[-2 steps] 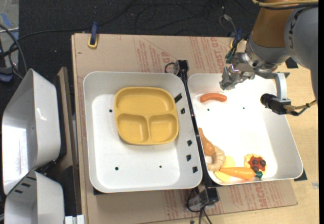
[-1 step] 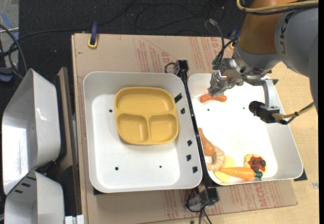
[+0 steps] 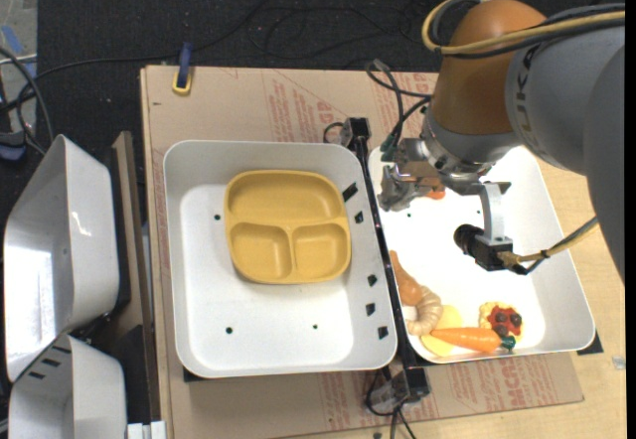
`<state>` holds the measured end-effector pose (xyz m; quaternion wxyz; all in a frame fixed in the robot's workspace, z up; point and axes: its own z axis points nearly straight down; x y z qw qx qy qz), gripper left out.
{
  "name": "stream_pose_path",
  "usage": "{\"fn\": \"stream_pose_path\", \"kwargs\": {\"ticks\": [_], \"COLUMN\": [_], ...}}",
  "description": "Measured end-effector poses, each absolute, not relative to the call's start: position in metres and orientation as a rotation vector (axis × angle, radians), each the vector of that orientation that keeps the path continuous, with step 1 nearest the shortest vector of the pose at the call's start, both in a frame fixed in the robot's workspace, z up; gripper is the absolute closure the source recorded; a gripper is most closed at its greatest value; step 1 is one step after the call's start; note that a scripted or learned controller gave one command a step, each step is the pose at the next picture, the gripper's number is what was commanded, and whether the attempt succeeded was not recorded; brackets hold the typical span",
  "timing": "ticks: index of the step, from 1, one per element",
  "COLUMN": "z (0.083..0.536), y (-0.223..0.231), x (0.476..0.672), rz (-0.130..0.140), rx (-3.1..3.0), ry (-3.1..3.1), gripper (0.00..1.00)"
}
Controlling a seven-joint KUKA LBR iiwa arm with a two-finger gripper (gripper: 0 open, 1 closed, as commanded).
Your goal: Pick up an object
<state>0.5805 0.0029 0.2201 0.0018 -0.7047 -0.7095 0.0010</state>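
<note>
yellow plastic: one divided tray (image 3: 287, 225), three compartments, lies in the left bin (image 3: 195, 228), well to the left of the gripper (image 3: 417, 183). there are two white bins; the right bin (image 3: 552, 258) is the one the arm (image 3: 556, 79) reaches into from the right, its orange band (image 3: 477, 60) above the wrist.

the gripper sits over the upper left part of the right bin, close to the divider between the bins. i cannot tell whether it is parted or closed; the wrist body hides that. a small orange scrap (image 3: 434, 194) shows right at its lower edge, touching or just under it, too little to name.

below the gripper, near the bin's lower edge, lie the toy foods: one carrot (image 3: 465, 337), long axis nearly level, leafy end to the right, tip to the left; one pale shrimp-like piece (image 3: 415, 300) just left above it, running down along the divider; one small red and yellow piece (image 3: 501, 317) at the carrot's right end. none is between the fingers.
</note>
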Motion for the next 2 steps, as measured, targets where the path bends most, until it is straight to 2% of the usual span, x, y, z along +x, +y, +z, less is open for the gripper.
{"fn": "stream_pose_path", "kwargs": {"ticks": [1,2], "z": [0.219,0.239], "y": [0.058,0.099], "x": [0.560,0.532], "rz": [0.002,0.000], "rx": [-2.212,-2.211], "ry": [-2.227,-2.229], "gripper": [1.00,1.00]}}
